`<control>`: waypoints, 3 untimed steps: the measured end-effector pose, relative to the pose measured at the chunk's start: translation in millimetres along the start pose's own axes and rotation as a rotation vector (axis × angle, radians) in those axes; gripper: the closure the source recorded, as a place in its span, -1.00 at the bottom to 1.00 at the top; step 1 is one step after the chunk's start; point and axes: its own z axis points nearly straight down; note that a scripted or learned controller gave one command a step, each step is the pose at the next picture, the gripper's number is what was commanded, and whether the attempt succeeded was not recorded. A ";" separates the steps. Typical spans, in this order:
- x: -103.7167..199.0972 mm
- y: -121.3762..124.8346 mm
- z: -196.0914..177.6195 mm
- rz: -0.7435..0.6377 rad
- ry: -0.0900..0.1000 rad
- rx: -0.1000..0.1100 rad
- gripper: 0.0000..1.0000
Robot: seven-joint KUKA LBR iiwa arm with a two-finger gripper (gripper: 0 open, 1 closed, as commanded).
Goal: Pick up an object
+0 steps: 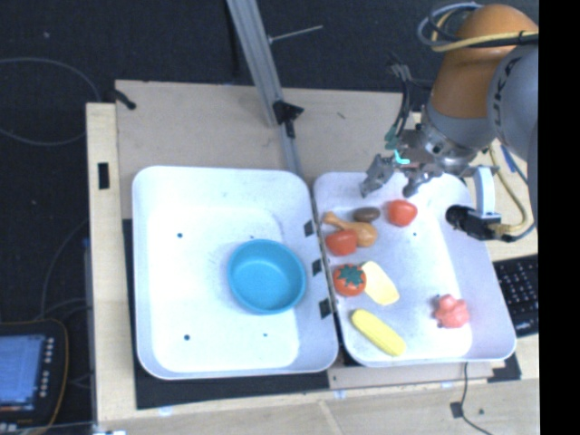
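Grey arm (471,71) from the right, pincer (395,181) pointed down, fingers spread, nothing between.

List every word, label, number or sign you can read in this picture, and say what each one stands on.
None can be read.
The tablet screen at the lower left glows blue; anything on it is too blurred to read.
The keyboard keys at the right edge are too small to read.

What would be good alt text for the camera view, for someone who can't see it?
A grey and orange robot arm holds its open gripper above the far end of the right bin, which holds small toy foods, including a red tomato, a yellow banana and a pink toy. The left bin holds a blue bowl.
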 end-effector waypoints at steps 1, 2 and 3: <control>0.0 1.2 -3.2 0.000 0.000 -0.006 -1.00; -5.2 -8.4 53.1 0.004 -0.004 0.000 -1.00; -15.5 -14.2 111.5 0.004 -0.004 0.001 -1.00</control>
